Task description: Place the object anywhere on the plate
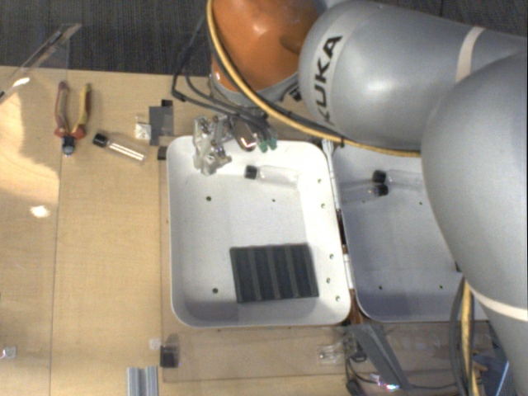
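We see the dark ribbed plate (273,273) lying in the left bin (186,246), against its near wall. The object (262,172), which appears to be a small clear piece with a black end, rests on the bin floor beyond the plate, well apart from it. The gripper (209,152) hangs beyond the plate and to its left, near the object; we cannot tell whether it is released or clenched. Red-handled pliers (71,112) lie on the surface, far left of the plate.

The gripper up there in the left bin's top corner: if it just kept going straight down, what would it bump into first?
Probably the bare white floor of the left bin: the gripper hangs over its far-left corner, beside a small clear object. Depth is unclear.
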Available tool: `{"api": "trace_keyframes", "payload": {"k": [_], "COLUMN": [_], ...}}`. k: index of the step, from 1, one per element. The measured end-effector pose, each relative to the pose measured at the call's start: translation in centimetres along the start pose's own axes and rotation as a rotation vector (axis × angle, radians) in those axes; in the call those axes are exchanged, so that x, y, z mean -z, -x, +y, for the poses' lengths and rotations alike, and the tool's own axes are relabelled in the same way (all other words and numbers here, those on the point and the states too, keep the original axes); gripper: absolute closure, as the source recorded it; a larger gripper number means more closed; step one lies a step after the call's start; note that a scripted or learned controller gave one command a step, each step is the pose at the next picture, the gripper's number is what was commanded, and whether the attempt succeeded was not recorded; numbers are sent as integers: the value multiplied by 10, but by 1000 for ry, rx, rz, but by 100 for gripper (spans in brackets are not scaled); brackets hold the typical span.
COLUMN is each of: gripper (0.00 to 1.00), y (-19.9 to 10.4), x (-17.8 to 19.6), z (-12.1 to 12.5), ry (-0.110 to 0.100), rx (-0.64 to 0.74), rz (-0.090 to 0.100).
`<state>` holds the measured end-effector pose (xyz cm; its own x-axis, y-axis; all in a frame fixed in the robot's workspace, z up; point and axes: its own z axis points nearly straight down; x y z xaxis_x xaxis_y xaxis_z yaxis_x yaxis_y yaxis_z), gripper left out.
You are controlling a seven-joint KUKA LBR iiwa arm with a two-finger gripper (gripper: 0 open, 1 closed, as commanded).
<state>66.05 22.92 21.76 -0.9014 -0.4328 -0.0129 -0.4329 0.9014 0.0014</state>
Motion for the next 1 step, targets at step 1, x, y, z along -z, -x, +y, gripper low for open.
{"api": "trace_keyframes", "payload": {"k": [1], "gripper": [100], "y": [9], "x": [-114], "z": [2], "ry": [0], "rx": [-185], "rz": [6]}}
